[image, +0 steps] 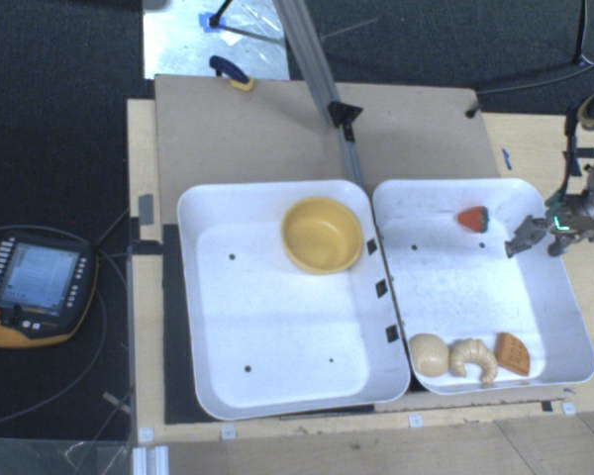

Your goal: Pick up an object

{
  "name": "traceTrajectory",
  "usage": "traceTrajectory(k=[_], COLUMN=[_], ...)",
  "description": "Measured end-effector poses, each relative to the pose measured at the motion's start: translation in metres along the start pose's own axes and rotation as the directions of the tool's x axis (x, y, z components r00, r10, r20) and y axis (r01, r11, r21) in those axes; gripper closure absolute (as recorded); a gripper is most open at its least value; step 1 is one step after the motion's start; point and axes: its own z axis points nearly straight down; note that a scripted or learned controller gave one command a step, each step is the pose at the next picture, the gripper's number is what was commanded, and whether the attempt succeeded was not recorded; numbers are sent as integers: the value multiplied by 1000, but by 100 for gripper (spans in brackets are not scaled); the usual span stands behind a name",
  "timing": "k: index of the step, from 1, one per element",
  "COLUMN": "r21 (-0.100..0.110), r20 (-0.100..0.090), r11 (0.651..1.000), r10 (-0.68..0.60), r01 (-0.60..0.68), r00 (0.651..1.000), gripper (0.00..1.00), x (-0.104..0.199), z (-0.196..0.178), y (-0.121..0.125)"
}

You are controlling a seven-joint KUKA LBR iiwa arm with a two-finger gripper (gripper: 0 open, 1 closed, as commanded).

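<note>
The hand hangs over the right bin's far right rim with its fingers spread and nothing between them — likely lined up for the red strawberry-like toy lying near, just leftward, on the bin floor.

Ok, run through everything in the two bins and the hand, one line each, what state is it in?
yellow bowl: upright, open side up, at the back of the left bin.
strawberry toy: lying loose at the back of the right bin.
bread roll: resting at the right bin's front edge.
croissant: lying beside the roll, touching it.
waffle piece: lying next to the croissant.
hand: over the right bin's right edge, holding nothing.
</note>
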Motion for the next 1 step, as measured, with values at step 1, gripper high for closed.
traceTrajectory(k=[1], r21=[0], r20=[0], r11=[1000], r10=[0], r01=[0], r00=[1000], gripper=[0], x=[0], z=[0], y=[0])
